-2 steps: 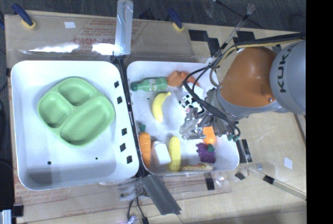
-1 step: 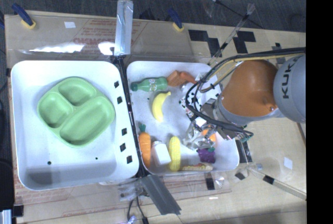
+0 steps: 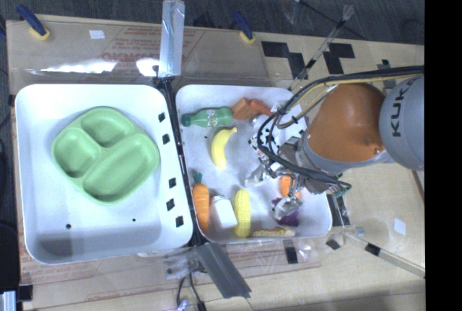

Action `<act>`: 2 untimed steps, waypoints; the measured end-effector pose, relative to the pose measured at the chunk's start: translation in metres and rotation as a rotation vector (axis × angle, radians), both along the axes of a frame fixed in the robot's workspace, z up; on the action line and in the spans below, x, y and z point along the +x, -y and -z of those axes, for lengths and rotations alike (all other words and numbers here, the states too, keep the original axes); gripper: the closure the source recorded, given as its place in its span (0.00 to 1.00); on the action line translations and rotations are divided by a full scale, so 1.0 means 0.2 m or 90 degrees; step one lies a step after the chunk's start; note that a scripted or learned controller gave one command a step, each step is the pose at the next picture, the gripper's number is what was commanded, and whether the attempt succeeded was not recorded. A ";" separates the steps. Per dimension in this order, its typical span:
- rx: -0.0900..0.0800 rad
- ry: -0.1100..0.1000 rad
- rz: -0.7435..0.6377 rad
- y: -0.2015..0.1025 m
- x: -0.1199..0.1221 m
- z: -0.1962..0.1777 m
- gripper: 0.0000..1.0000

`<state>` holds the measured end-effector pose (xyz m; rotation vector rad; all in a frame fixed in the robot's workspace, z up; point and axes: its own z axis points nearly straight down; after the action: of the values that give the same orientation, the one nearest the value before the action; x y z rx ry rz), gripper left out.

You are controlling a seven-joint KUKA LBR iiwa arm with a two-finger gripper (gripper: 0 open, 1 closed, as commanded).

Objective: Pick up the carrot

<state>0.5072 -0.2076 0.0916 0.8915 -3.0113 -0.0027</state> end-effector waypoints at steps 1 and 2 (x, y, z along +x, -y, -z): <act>0.000 0.001 -0.003 -0.01 0.01 -0.05 1.00; 0.000 0.001 -0.003 -0.01 0.01 -0.05 0.00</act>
<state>0.5089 -0.2058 0.1020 0.8999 -3.0109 -0.0025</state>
